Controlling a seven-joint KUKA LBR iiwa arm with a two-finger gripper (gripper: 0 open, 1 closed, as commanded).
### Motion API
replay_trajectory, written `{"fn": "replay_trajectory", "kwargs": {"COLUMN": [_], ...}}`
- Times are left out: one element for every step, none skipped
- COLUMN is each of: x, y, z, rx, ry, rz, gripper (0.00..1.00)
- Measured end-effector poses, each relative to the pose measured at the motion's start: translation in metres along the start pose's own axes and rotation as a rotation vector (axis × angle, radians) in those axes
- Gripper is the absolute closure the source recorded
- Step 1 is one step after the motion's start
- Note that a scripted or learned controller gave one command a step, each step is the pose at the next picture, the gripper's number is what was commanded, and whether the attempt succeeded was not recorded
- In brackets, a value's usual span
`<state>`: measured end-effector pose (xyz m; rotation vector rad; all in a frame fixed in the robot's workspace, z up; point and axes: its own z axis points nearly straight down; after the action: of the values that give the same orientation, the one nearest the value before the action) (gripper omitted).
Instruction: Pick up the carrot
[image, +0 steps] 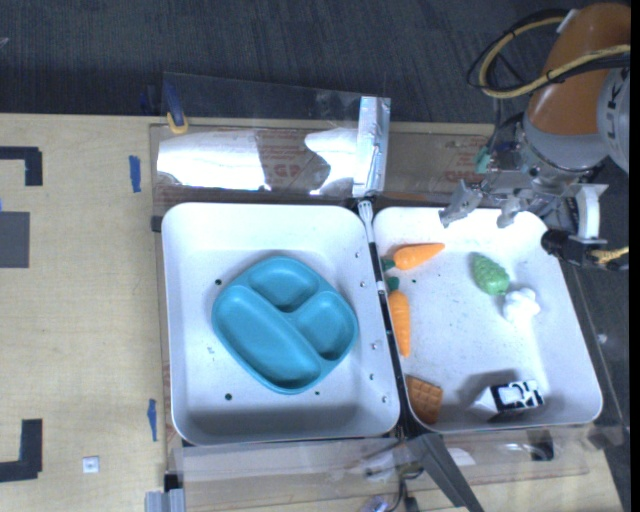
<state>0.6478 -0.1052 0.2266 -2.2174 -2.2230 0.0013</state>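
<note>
Your pincer (482, 208) hung over the far edge of the right-hand shallow white bin (570, 340), its two pale fingers spread apart with nothing between them. Above it sat the grey wrist with the orange band (590, 45), wrapped by looped yellow and black cables (520, 50).

You had two carrots to reckon with. One small orange plastic carrot with a green top (417, 255) lay on its side near the bin's far left corner, below and to the left of the pincer and apart from it. A second orange carrot (399, 320) lay lengthwise along the bin's left wall, just nearer the camera than the first.

Further right rested a green knobbly toy vegetable (491, 273), with a small white lumpy object (520, 303) just beside it. Toward the near edge sat a brown waffle-patterned piece (424, 398) and a black-and-white toy (517, 396).

The left-hand white bin (190, 240) held a turquoise divided plate (284, 322). Both bins stood on the pale wooden worktop (70, 300).
</note>
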Motion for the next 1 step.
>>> {"fn": "replay_trajectory", "kwargs": {"x": [0.0089], "y": [0.0203], "z": [0.1105], "rx": [-0.013], "ry": [-0.004], "rz": [-0.240], "gripper": [0.00]}}
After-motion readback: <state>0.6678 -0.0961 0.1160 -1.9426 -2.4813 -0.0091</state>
